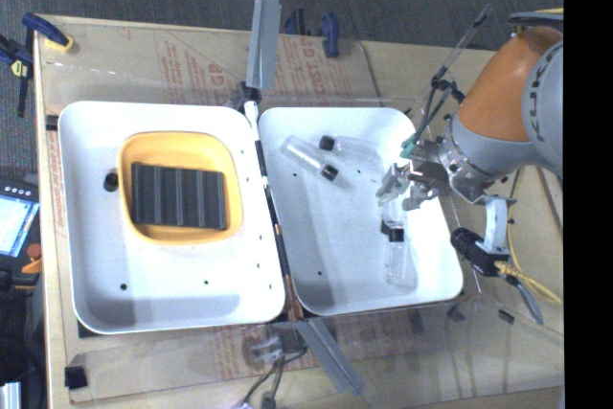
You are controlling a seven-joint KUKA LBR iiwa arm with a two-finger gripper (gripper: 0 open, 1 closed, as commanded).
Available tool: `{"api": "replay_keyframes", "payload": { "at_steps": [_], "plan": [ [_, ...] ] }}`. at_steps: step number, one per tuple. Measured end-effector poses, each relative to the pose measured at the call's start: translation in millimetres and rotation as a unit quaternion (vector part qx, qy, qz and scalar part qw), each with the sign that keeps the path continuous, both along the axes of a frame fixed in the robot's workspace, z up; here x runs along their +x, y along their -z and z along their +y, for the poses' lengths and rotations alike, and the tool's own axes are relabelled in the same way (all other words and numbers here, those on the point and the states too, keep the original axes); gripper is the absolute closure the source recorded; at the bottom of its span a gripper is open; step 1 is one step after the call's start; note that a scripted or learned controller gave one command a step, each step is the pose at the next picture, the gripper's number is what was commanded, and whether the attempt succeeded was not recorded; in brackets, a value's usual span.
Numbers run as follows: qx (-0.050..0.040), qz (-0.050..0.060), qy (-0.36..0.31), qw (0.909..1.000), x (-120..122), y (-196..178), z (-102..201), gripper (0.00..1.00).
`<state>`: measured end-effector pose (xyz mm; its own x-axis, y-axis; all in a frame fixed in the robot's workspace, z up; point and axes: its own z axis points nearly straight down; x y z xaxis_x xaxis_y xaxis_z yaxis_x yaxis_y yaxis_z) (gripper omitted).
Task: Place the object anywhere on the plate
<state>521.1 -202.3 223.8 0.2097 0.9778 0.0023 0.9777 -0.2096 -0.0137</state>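
Over the right bin (pixel 316 287), the jaws (pixel 396 198) hang above a clear vial (pixel 395 254), grip unreadable; the slick vial could roll away, never reaching the plate (pixel 179 147).

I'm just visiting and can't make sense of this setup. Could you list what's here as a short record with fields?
left bin: white, holds a yellow plate with a dark ridged insert
right bin: white, holds clear tubes with black caps, two near the top, one lower right
arm: grey and orange, reaches in from the right
gripper: over the right bin, above the lower tube
plate contents: no tube on it yet
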Motion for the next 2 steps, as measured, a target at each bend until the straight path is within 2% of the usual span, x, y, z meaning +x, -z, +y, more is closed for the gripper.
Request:
{"api": "replay_keyframes", "payload": {
  "at_steps": [1,2],
  "plan": [
    [-0.0017,-0.006,-0.125,0.9922,16,-29,37,1.0],
    [-0.0002,-0.005,-0.186,0.9826,64,19,85,1.0]
  ]
}}
